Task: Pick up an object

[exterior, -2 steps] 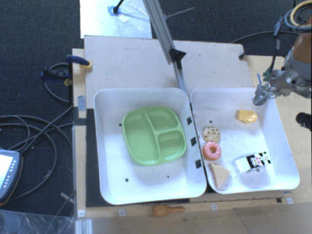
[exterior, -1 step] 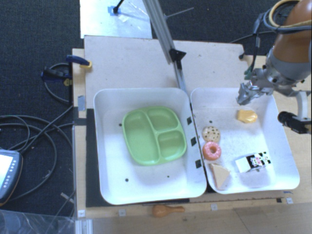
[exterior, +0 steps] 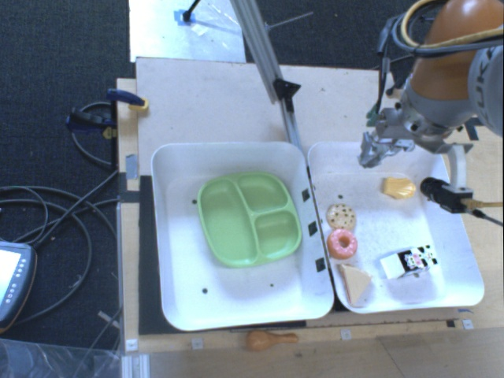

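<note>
The right bin (exterior: pixel 465 290) holds several small items: a yellow piece (exterior: pixel 399 187) at the back, a speckled cookie (exterior: pixel 341 215), a pink donut (exterior: pixel 342 244), a tan sandwich wedge (exterior: pixel 356 282) and a black-and-white carton (exterior: pixel 409 261). My gripper (exterior: pixel 372 154) hangs over the bin's back left part, left of and slightly behind the yellow piece and apart from it. I see nothing held in it.
The left bin (exterior: pixel 169 290) carries a green divided plate (exterior: pixel 250 217). A slanted metal pole (exterior: pixel 264 50) crosses the board behind the bins. A brown toy (exterior: pixel 272 339) lies on the bench's front edge. Cables and a clamp (exterior: pixel 110 116) sit at the left.
</note>
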`<state>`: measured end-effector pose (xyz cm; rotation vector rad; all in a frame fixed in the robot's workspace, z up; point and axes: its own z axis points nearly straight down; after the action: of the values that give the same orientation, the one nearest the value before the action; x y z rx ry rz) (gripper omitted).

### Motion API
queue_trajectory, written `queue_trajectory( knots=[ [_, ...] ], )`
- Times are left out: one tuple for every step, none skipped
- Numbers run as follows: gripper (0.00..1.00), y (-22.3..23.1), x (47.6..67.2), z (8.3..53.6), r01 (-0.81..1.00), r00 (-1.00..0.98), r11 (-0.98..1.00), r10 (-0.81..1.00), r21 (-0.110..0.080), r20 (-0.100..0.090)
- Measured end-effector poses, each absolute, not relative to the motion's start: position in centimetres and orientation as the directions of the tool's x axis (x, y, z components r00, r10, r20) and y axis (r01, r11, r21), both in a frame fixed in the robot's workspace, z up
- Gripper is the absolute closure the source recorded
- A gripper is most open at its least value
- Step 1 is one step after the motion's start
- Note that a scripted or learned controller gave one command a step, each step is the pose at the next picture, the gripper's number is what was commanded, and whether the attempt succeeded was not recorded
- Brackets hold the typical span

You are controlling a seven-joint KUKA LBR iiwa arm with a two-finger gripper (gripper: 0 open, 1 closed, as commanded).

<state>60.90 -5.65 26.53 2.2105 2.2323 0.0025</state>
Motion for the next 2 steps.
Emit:
queue_trajectory(
  knots=[
    [1.0,-0.8,62.1,24.6,1.0,-0.011,0.011,1.0,0.0,0.002],
    [1.0,4.8,61.7,23.9,1.0,-0.011,0.011,1.0,0.0,0.002]
  ],
)
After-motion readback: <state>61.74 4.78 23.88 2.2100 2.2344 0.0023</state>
